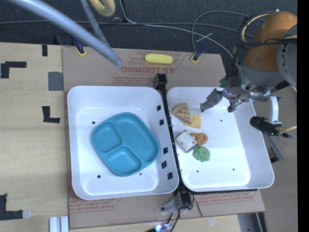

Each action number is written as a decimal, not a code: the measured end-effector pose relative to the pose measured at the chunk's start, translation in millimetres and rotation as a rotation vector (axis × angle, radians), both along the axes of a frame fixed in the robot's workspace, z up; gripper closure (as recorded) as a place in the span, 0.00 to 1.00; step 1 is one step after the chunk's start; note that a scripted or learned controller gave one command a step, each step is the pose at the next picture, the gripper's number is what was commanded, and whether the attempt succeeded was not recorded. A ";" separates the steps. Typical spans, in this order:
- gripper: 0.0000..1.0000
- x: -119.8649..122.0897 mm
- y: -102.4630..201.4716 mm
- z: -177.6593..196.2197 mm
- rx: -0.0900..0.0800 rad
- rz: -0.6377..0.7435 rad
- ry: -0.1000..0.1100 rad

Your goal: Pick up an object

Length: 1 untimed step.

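Bench (29,129) fills the frame, cardboard sheet (135,69) on it under two white bins. Left bin (79,178) sits centre-left and carries a blue divided plate (125,143), tilted diagonally, three compartments, nothing on it. Right bin (241,173) sits centre-right, touching the left bin along the middle seam. Arm (270,47) comes in from upper right, orange band visible, wrist over the bin's upper right part. Gripper (221,101) hangs above the upper middle of the right bin, fingers spread apart, nothing between them. Candidate objects are clustered at the right bin's left side, just beside the seam: a waffle-patterned wedge (182,113) at the top, a yellow cheese-like block (195,121) touching it on the lower right, a small white block (185,140) below, a pretzel-like orange piece (200,138) just beside that, and a green broccoli-like piece (202,153) lowest. A yellow banana-shaped item (158,59) lies on the cardboard above the bins, outside both. Progress: nothing picked yet, all objects resting on the bin floor. Gripper is near the wedge and cheese block but up and to the right of them, apart. Left to do, my read: move over a target, descend, close, lift. Cluster is tight, so a grasp may nudge neighbours.
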State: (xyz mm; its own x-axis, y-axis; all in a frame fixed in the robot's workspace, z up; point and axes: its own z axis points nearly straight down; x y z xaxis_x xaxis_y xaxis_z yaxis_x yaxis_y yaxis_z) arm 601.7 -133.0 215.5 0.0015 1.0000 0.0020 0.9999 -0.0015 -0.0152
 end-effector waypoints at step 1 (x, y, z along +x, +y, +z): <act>0.00 2.8 0.3 8.2 -0.002 0.003 -0.014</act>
State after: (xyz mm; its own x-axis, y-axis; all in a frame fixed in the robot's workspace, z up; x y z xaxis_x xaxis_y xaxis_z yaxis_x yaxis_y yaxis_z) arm 604.6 -132.6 223.7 -0.0017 1.0000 0.0001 1.0000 0.0017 -0.0016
